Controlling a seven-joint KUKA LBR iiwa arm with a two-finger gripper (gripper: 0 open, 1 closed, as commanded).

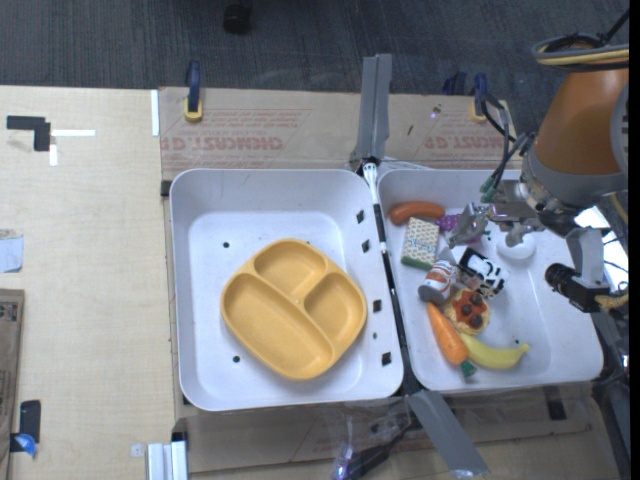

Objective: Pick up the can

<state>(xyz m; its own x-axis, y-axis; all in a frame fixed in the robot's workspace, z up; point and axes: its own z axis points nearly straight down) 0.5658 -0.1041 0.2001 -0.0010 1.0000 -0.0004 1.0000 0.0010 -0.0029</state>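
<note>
Nothing lifted yet. The can (436,282) lies in the right bin (560,368), left of centre, among toy food. The gripper (505,223) hovers at the can's 2 o'clock; its state I cannot tell.

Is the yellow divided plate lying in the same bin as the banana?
No: the yellow divided plate lies in the left bin, while the banana lies in the right bin.

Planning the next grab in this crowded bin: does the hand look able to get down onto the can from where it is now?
Probably yes. The hand hangs over the right bin close to the can, whose top is uncovered. But the carrot and the green sponge crowd it, leaving little room.
</note>
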